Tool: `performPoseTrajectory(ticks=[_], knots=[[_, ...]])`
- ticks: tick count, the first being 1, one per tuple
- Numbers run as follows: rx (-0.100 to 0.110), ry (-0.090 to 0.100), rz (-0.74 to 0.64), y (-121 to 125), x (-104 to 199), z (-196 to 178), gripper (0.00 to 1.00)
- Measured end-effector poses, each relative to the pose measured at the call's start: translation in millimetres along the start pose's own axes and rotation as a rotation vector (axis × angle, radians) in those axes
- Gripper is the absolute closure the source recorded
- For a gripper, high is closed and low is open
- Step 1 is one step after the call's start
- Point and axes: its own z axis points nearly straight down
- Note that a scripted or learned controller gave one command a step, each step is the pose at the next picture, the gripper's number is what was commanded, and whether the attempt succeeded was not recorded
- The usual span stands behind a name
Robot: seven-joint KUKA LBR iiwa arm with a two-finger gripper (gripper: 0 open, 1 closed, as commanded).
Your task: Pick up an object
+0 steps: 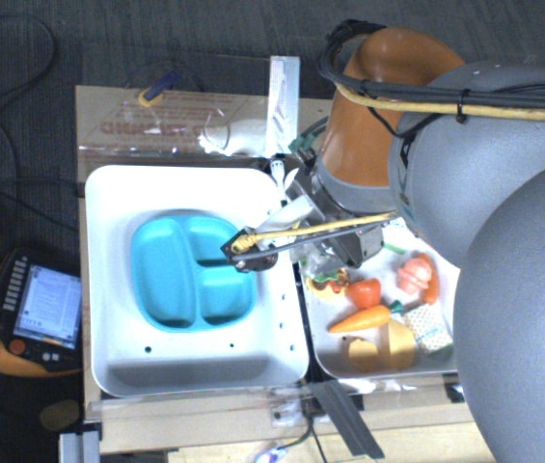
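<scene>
Tool (335, 252) low over left edge of right bin (321, 356), toward far-left corner, just above small multicoloured toy (328, 281). Tool state: cannot tell, hidden under wrist. Arm (465, 133) covers right side of that bin.

Candidate objects all in right bin:
- red toy (366, 291) mid-bin, just beside carrot (357, 320)
- carrot flat, tip toward left edge
- pink toy (415, 276) nearer right side
- yellow block (397, 341) by near edge, touching carrot

Left bin (108, 258): blue divided tray (171, 268) at centre.
</scene>
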Motion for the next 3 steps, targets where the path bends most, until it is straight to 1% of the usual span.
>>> performPoseTrajectory(ticks=[1, 2, 3], knots=[[0.001, -0.003, 0.079, 47.9, -24.0, 108.4, 1.0], [0.002, -0.003, -0.065, 63.1, -31.1, 134.8, 1.0], [0.005, -0.009, -0.065, 63.2, -31.8, 127.6, 1.0]])
